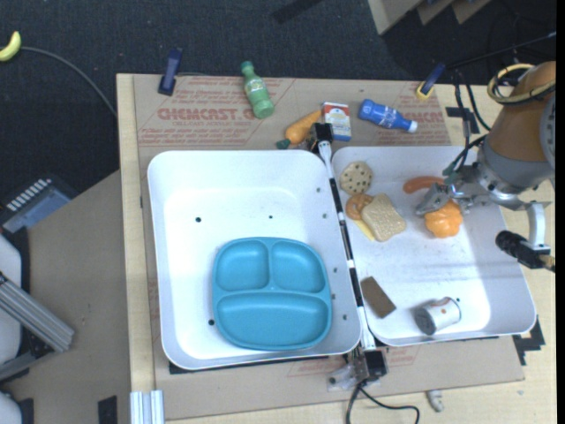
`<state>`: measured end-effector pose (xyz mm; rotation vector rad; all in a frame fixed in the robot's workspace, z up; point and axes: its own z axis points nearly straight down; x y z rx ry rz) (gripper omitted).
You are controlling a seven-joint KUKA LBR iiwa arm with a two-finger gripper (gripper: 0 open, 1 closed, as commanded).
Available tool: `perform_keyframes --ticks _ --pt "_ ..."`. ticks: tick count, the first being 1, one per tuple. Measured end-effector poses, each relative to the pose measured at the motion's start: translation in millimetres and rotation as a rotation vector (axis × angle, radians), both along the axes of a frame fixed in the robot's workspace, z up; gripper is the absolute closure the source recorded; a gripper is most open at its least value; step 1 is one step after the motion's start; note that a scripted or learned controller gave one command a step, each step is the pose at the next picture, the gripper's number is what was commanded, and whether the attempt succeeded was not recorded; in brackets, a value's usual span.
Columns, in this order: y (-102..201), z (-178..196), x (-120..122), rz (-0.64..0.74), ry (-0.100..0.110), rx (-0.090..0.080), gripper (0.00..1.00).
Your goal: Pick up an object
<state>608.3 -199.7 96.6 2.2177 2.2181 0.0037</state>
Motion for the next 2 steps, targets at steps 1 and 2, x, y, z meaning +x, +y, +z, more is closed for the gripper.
perform_keyframes --ticks 1,2 --pt "19 69 -42 0.0 0.005 0.002 1.0" --pt "115 137 -43 0.003 0.003 0.003 1.0"
